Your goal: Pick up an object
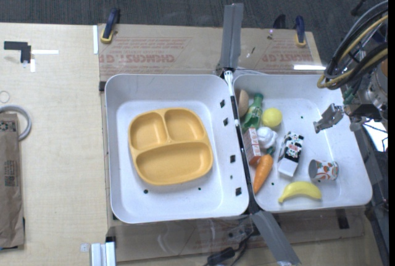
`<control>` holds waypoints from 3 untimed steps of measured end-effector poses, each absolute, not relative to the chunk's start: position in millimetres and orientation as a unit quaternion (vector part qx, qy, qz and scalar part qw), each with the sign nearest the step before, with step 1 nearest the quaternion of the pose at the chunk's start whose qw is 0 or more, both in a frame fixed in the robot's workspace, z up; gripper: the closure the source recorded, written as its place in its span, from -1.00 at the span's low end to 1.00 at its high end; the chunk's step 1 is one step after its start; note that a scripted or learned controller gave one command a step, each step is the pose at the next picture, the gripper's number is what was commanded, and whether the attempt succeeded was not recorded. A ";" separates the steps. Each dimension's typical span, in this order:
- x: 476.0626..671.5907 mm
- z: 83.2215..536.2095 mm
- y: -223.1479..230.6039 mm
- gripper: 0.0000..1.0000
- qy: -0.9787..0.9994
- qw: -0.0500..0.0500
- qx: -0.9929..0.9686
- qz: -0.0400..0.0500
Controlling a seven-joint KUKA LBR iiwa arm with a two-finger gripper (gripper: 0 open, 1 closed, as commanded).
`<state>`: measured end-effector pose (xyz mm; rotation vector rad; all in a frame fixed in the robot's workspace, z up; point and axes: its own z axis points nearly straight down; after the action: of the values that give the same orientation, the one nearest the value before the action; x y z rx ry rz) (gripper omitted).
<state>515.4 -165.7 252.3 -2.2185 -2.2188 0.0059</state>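
Hovering at three o'clock over the right bin [345,197], the pincer [327,118] hangs apart, empty. Banana [300,191] lies at five o'clock: light, smooth, curved; grip across its middle.

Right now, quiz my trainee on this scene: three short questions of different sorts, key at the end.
1. True or false: the yellow divided plate lies in the left bin.
2. Which lies nearest the right bin's front edge? A carrot B banana C lemon
3. Fill in: the gripper hovers over the ____ bin.

Key: 1 true; 2 B; 3 right.
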 end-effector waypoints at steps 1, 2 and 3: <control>502.5 110.6 -137.6 -1.00 -0.654 0.001 -0.757 0.002; 501.8 117.0 -139.3 1.00 -0.652 0.003 -0.758 0.003; 554.8 242.9 -90.3 1.00 -0.670 0.001 -0.742 0.003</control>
<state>554.8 -90.3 242.9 -2.3294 -2.1050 0.0088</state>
